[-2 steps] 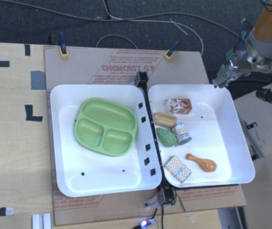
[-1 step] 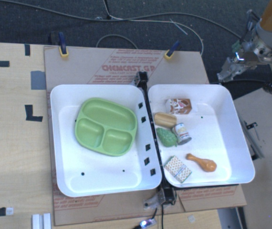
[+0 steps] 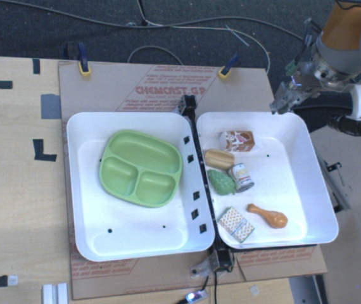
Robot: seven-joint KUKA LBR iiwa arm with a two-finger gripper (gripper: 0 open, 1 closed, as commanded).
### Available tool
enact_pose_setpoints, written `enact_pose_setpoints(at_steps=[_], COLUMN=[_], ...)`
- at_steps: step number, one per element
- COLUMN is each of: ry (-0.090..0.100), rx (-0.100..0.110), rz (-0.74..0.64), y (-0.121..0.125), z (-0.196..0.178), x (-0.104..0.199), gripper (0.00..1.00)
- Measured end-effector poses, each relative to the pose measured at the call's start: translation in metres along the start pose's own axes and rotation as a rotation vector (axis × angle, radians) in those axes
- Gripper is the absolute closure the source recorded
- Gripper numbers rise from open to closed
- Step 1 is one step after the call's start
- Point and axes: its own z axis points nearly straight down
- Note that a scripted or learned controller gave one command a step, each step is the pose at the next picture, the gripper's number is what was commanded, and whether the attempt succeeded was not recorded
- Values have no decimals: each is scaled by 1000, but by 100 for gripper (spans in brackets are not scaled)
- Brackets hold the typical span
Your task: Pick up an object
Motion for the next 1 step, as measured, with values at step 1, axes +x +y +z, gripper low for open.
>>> enact_pose_setpoints(at_steps=[1], ry=[1], rx=[-1], rz=[-2], y=[-1], z=[0], x=[54], gripper=[100])
